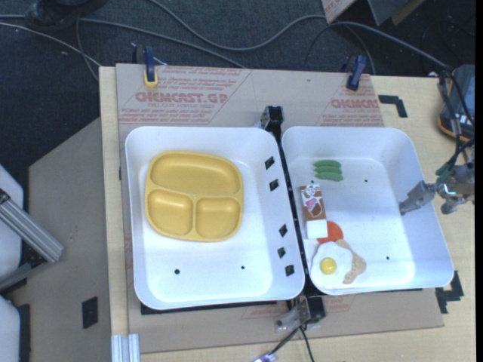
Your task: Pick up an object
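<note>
A: How far is the task going, in your opinion?

B: I think it is only beginning. The gripper (pixel 417 199) is hanging at the right edge of the right bin (pixel 400 145), and nothing is sitting in it. Whether it is open or closed, I cannot tell.

A: And where are the objects lying?

B: They are all resting along the left side of that bin: the green pea pods (pixel 328 170) at the top, a small snack packet (pixel 312 200) below, then a red and white piece (pixel 323 231), and the fried egg (pixel 329 264) in the near corner. All are well apart from the gripper.

A: And the left bin (pixel 143 202)?

B: It is holding only the yellow divided plate (pixel 194 195).

A: Is something hard to see?

B: Yes. The arm is being cut off by the frame, and the tool is looking small and blurred.
</note>
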Motion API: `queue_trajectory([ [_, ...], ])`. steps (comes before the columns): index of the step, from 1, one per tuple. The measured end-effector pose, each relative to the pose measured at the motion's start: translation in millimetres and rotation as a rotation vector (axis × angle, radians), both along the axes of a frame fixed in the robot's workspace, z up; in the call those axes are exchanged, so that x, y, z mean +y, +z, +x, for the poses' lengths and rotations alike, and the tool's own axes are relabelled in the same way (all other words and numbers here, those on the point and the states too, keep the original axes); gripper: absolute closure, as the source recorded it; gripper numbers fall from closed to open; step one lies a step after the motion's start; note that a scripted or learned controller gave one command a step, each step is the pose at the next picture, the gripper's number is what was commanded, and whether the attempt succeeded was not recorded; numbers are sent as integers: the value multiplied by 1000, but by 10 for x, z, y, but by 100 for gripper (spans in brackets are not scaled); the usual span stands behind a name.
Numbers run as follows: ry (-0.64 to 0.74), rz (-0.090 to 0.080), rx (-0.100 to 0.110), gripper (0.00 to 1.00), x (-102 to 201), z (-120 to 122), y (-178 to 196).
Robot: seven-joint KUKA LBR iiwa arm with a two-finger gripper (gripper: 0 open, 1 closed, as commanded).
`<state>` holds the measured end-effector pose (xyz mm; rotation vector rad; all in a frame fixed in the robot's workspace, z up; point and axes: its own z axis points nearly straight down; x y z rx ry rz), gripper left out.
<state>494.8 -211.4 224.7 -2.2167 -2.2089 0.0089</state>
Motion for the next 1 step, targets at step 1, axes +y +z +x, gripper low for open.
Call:
queue_trajectory([
  [1,4,-4,-12,0,4,28,58],
])
